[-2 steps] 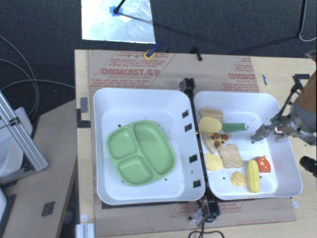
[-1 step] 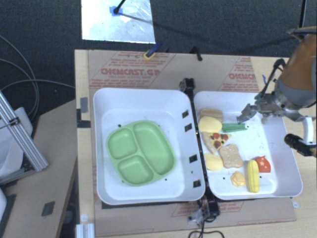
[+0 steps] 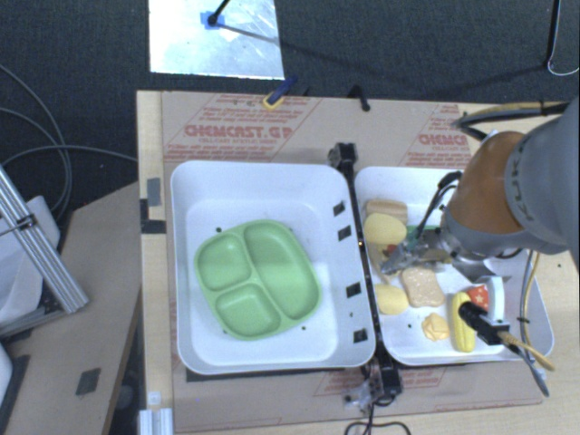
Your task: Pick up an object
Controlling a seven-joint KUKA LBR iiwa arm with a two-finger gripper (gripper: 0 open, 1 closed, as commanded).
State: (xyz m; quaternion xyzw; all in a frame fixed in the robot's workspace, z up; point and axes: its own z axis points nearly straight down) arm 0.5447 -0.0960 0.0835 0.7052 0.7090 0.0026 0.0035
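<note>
The right bin (image 3: 396, 180) holds several toy foods: a tan bun (image 3: 385, 208), a yellow round fruit (image 3: 383, 229), a pale yellow piece (image 3: 391, 299), a tan toast slice (image 3: 422, 287), a small yellow lump (image 3: 435, 327) and a yellow banana-like piece (image 3: 462, 332) beside a red bit (image 3: 478, 293). My gripper (image 3: 399, 259) is low in this bin, between the round fruit and the toast slice, just left of the orange wrist band. Nothing is visibly held.
The left bin (image 3: 254, 184) carries a green three-compartment plate (image 3: 258, 277). A black divider with clips (image 3: 355, 243) runs between the bins. The arm's grey body (image 3: 544, 188) covers the right bin's far right side. Cables (image 3: 517, 343) hang near its front right corner.
</note>
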